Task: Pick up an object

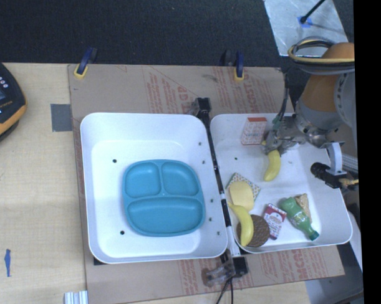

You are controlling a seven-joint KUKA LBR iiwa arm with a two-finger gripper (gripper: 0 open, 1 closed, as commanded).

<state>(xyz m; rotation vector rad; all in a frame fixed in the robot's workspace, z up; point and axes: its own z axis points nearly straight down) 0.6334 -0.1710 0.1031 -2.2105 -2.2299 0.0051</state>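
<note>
My gripper [278, 144] hangs low over the back of the right bin [343, 236], coming in from the right under the grey and orange arm. Directly beneath it is the upper end of a small yellow banana [271, 168], which lies slanting toward the bin's middle. The banana's top tip meets the gripper's underside; whether it is gripped is unclear. Toward the front of this bin lie a larger yellow banana [244, 222], a pale yellow block [240, 193], a brown round piece [259, 230], a red and white packet [274, 219] and a green bottle [300, 215].
The left bin [98, 182] holds a blue divided plate [162, 197]. A red and white card [253, 131] lies at the back of the right bin, just left of the gripper. A black arm part [325, 172] sits over the bin's right rim. A yellow and black device [1, 99] rests on the bench at far left.
</note>
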